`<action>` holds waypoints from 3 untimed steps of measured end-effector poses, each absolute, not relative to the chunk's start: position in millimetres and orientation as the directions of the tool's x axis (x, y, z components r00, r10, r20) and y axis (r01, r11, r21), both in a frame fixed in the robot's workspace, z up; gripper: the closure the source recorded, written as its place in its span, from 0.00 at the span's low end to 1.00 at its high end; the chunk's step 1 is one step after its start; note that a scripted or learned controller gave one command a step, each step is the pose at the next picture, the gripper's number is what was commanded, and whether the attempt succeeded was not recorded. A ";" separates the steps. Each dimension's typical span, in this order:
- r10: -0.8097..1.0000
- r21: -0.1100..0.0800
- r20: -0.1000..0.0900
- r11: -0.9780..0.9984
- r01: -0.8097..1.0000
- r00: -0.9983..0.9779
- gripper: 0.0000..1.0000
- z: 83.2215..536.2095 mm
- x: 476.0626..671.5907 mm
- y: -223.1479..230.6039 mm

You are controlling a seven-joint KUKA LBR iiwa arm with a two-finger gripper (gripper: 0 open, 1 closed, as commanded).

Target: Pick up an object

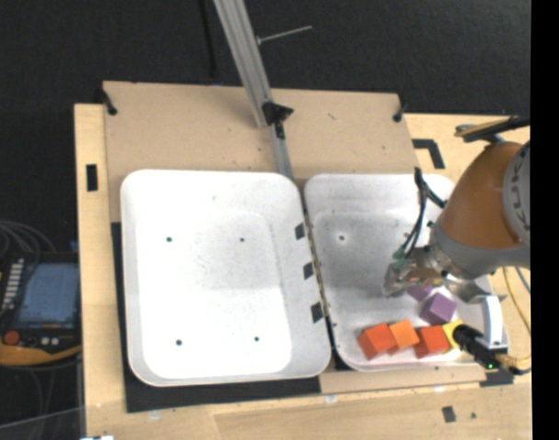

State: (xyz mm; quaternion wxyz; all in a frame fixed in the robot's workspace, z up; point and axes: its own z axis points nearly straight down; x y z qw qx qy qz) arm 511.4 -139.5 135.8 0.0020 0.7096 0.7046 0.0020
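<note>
Purple block point(437, 306) | end effector point(410, 278) possibly touching | orange blocks point(403, 338) near

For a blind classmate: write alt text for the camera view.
A grey-and-orange robot arm lowers its gripper into the right bin, beside a purple block and three orange blocks. The left bin adjoins it.

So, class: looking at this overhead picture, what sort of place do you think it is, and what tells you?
Probably a robotics lab bench set up for grasping trials: two shallow white bins side by side, a grey and orange robot arm, and small coloured blocks in the right bin.
</note>
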 end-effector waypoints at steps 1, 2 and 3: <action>1.000 0.007 -0.002 0.004 1.000 -0.004 1.00 181.5 517.3 -135.1; 1.000 0.007 -0.002 0.003 1.000 -0.003 1.00 226.8 516.9 -142.0; 1.000 0.004 -0.001 0.004 1.000 -0.004 1.00 255.8 518.2 -143.0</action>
